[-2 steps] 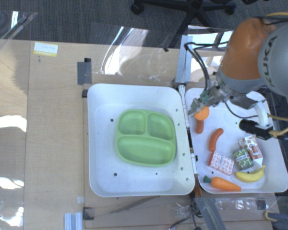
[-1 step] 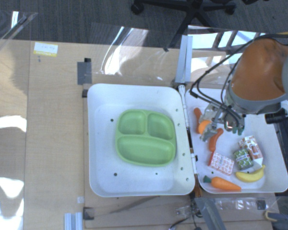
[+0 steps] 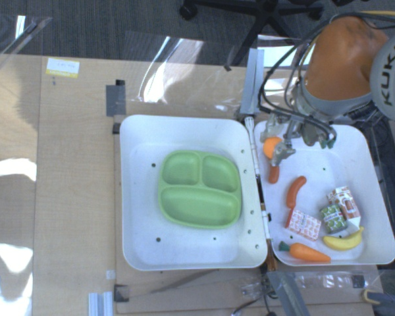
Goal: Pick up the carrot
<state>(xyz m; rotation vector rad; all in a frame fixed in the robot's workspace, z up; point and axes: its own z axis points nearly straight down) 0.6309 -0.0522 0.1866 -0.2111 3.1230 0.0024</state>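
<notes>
Plainly, the carrot (image 3: 307, 252) lies well apart from the gripper (image 3: 282, 151), at the opposite end of the right bin (image 3: 375, 176).

The gripper hangs over the bin's far-left corner, just beside a small orange ball (image 3: 271, 146) and a short sausage (image 3: 274, 174); how far its fingers stand apart cannot be made out from this slant, and nothing is seen gripped between them. The carrot rests against the bin's near wall, long axis roughly along that wall, green stub to the left and tip to the right, with a red carton (image 3: 304, 224) behind it and a banana (image 3: 343, 240) to its right. The reach runs toward the camera, past a longer sausage (image 3: 295, 191).
</notes>
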